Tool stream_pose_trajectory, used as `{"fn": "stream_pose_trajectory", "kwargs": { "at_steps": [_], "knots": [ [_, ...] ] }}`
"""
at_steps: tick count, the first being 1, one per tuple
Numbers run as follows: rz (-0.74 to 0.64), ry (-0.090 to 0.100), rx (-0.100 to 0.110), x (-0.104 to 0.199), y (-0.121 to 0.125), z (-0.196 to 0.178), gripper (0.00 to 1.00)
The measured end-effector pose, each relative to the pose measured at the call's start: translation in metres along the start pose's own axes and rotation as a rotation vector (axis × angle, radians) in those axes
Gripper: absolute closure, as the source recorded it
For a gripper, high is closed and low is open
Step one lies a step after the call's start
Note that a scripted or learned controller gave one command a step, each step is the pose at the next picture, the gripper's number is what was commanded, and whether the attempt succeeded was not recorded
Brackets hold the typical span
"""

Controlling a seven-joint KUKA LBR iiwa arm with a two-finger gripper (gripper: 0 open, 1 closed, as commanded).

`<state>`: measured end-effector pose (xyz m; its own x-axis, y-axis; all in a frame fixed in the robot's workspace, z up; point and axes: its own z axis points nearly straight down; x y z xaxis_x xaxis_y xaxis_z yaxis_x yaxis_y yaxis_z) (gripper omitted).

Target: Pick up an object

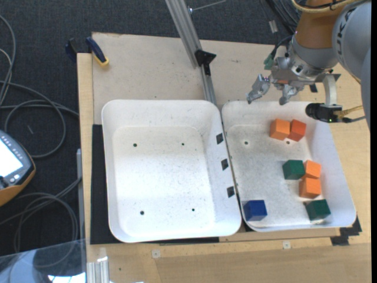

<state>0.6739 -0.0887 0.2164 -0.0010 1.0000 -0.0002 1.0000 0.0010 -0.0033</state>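
My gripper [270, 95] hangs open above the far rim of the right bin [330, 152], nothing between its fingers. Below it in that bin lie two orange blocks side by side [281, 129] [297, 130]. Nearer the front sit a green block [293, 170], an orange block [313, 170] and another orange block [310, 187]. A dark green block [318, 209] rests at the front right corner, and a blue block [255, 209] at the front left corner.
The left bin [112, 158] stands beside the right one. A slanted metal rail [188, 28] crosses the bench behind the bins. A blue-and-yellow tool [97, 50] lies at the bench's far left corner. Cables run on the floor at left.
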Motion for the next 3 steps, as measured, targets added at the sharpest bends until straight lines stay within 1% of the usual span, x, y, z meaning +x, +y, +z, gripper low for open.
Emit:
{"fn": "stream_pose_trajectory", "kwargs": {
  "at_steps": [1,2,3],
  "knots": [
    [0.006,0.000,0.004,-0.068,-0.014,0.069,0.00],
    [0.001,0.005,0.008,-0.027,-0.108,0.115,0.00],
    [0.001,0.002,-0.001,-0.032,-0.113,0.109,0.00]
  ]
}}
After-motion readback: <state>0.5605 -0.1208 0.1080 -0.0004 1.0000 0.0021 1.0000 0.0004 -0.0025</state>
